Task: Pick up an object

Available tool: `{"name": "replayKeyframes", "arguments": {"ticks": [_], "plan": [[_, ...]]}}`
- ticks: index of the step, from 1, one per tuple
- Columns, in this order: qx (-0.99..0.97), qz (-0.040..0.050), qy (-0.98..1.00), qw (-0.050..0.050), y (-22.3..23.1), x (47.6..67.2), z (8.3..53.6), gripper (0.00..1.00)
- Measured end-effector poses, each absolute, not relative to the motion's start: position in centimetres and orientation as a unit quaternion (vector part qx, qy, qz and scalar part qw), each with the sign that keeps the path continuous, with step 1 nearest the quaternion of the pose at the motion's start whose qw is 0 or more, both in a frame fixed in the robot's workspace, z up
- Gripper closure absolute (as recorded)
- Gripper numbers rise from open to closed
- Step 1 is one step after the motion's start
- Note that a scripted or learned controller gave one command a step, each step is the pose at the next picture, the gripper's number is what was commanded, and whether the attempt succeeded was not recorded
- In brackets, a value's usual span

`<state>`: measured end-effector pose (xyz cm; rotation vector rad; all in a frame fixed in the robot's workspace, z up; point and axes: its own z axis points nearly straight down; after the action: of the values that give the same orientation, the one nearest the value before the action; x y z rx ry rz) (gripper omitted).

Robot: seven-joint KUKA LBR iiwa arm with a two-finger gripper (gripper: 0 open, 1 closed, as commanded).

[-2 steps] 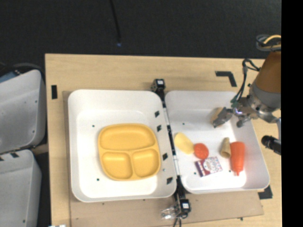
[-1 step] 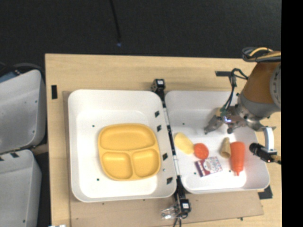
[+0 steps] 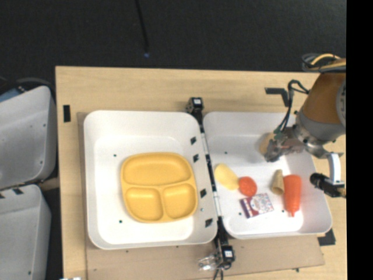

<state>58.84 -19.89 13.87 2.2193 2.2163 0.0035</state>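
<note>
1. Gripper (image 3: 273, 149) hovers low in the right bin (image 3: 233, 127), near its far side; whether it's open or closed, I cannot tell.
2. Carrot (image 3: 292, 193) lies just below, beside a tan piece (image 3: 278, 182).
3. Tomato (image 3: 248, 186), a yellow item (image 3: 226, 176), possibly a lemon, and a small packet (image 3: 257, 205) sit nearby.
4. Left bin (image 3: 99, 133) holds a yellow divided tray (image 3: 158, 186).

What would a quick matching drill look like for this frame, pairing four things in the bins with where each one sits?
Things:
1. yellow divided tray
2. orange carrot
3. red tomato
4. small printed packet

Places:
A. right bin, nearest its right wall
B. right bin, just right of the pale yellow lemon
C. left bin, in the middle
D. right bin, towards the front, below the tomato

Pairs: 1-C, 2-A, 3-B, 4-D
</note>
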Motion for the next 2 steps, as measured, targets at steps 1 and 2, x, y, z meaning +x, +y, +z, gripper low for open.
{"name": "replayKeyframes", "arguments": {"ticks": [1, 2], "plan": [[0.706, 0.0016, 0.708, 0.003, -19.4, 58.6, 18.6, 1.0], [0.706, 0.0015, 0.708, 0.003, -19.5, 58.7, 22.3, 1.0]]}}
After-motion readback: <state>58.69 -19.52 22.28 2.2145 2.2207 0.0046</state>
